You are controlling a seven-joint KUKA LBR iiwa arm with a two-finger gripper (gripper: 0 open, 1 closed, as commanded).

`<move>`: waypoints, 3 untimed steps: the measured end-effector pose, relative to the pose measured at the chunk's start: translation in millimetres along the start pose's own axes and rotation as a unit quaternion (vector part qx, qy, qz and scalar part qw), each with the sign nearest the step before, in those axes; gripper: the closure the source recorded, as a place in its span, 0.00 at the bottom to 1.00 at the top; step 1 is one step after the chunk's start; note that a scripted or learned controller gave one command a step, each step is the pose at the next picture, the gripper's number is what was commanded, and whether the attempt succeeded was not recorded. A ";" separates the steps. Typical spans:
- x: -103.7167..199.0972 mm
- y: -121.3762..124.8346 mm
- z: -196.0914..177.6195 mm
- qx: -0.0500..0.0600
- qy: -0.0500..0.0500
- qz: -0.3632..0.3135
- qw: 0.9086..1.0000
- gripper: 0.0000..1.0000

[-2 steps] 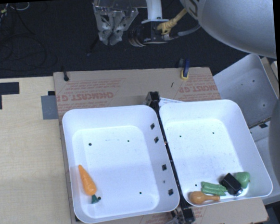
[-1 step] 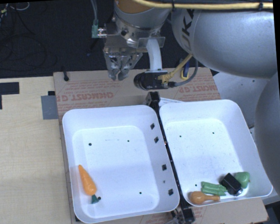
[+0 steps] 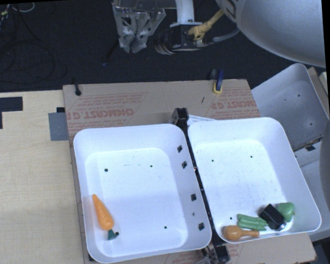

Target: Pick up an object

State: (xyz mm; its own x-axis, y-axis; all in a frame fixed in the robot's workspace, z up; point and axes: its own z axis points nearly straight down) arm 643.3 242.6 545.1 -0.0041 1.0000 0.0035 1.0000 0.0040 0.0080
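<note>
Camera view: the gripper [image 3: 136, 29] hangs beyond the far edge of the bench, well clear of both bins; whether it is open or closed cannot be told. A toy carrot [image 3: 102, 212] lies alone in the left bin [image 3: 126, 138]. In the right bin's [image 3: 239, 129] near corner, a black block [image 3: 272, 216], green pods [image 3: 252, 222] and an orange gourd [image 3: 239, 232] crowd together, so a grasp there risks clipping a neighbour or the wall.

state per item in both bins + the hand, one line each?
hand: raised beyond the bins' far edge, nothing between its fingers
carrot: lying flat, left bin, near left wall
yellow pear-shaped piece: lying, right bin, near edge
green pod: lying beside it
black block: resting against the green piece
</note>
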 end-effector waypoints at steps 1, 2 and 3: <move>-68.3 -0.7 100.4 0.011 -0.005 0.005 1.000 1.00; 1.7 -0.3 1.9 0.001 0.000 -0.002 1.000 1.00; -76.9 -1.0 120.6 0.012 -0.005 0.006 1.000 1.00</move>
State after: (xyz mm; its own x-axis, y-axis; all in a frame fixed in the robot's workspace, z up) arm 643.6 166.0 424.2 0.0072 1.0000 -0.0067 0.9999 -0.0073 -0.0152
